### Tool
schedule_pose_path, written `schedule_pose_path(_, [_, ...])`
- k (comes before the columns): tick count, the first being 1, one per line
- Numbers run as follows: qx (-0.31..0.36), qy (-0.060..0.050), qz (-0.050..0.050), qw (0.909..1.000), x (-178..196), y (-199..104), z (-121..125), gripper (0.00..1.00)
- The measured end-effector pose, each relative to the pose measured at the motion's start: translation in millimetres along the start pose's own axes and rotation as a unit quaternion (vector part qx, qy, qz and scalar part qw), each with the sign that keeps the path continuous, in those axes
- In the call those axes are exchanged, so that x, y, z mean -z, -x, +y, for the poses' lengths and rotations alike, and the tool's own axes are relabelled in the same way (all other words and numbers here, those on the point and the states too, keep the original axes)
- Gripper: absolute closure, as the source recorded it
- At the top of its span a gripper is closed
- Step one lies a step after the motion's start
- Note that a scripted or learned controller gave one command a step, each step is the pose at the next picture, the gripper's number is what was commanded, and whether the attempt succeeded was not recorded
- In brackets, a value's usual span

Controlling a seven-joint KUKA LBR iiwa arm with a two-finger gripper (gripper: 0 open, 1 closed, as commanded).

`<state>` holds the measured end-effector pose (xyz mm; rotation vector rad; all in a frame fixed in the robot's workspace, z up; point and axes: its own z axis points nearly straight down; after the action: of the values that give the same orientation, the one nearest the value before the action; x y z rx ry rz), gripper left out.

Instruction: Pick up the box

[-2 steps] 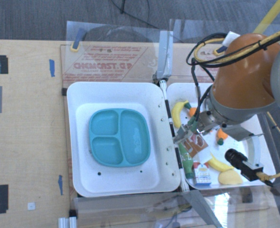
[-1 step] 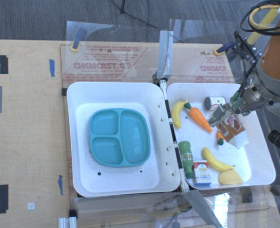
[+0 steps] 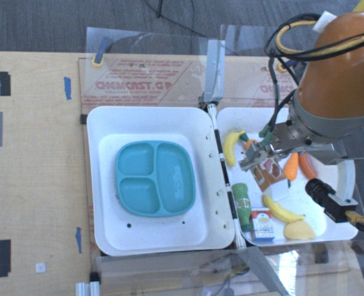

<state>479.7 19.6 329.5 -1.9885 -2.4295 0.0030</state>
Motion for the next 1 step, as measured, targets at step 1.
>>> schedule_pose_path(1, [-0.038,0.001,-0.001,0.9993,105.2,-55.4,13.8,1.00])
